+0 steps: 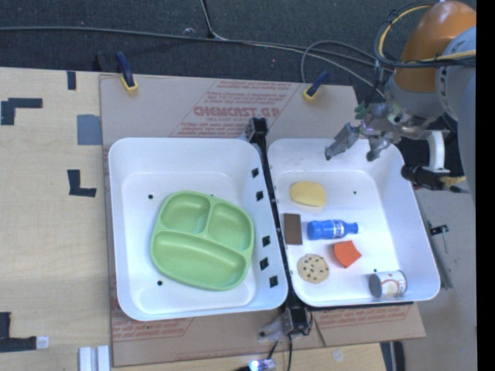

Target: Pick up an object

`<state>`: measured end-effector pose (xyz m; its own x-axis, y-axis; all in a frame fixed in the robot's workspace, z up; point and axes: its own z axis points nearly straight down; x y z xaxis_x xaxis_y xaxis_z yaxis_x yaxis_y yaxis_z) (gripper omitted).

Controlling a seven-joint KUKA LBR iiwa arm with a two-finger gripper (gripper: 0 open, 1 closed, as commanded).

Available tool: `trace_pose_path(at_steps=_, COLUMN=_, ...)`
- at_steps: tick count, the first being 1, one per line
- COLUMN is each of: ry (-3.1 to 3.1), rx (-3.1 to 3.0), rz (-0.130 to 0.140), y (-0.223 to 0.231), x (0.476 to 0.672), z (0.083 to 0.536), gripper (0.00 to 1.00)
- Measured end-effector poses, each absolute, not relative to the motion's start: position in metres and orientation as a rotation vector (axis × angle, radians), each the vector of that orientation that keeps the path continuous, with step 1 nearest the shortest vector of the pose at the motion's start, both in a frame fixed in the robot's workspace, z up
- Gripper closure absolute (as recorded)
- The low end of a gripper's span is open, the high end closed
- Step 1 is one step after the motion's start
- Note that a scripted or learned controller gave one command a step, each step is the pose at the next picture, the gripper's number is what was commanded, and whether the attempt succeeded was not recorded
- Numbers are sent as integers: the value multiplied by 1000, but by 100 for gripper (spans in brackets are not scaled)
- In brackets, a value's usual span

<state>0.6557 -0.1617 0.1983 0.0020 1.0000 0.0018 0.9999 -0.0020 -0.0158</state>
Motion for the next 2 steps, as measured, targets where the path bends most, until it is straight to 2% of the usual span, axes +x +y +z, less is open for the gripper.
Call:
trace_pose_path(at_steps=1, ry=-2223, rx=-2219, rz=2, y=-161, x=659, z=208, gripper=0)
trace_pose_path(at_steps=2, ry=-2220, rx=-2216, rz=7, y=-154, x=650, z=151, gripper=0)
